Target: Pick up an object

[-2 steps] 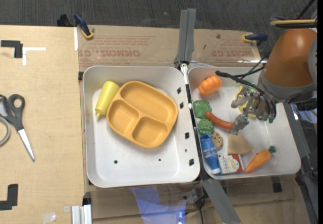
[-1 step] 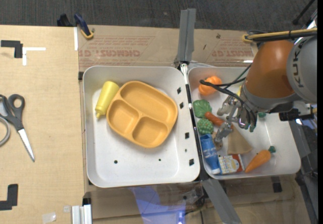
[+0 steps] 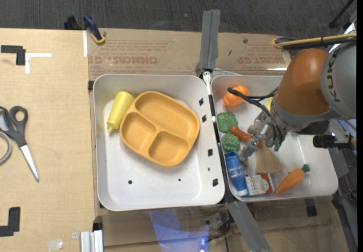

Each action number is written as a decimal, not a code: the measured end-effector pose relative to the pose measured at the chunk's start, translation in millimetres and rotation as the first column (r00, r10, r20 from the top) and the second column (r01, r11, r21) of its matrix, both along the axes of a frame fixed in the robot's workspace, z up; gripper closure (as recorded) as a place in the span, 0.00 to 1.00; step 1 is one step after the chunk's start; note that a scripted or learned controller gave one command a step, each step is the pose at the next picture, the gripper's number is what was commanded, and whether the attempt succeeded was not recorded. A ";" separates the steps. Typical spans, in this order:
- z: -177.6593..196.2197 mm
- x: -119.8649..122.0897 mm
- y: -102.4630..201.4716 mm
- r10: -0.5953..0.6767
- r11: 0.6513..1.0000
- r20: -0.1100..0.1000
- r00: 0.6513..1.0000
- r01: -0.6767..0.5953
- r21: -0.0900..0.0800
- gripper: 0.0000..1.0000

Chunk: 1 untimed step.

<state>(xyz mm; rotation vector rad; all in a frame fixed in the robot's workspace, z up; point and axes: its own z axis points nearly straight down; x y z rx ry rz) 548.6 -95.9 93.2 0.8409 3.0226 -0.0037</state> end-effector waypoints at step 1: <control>9.6 0.7 0.6 0.003 1.000 0.001 1.000 -0.003 0.001 1.00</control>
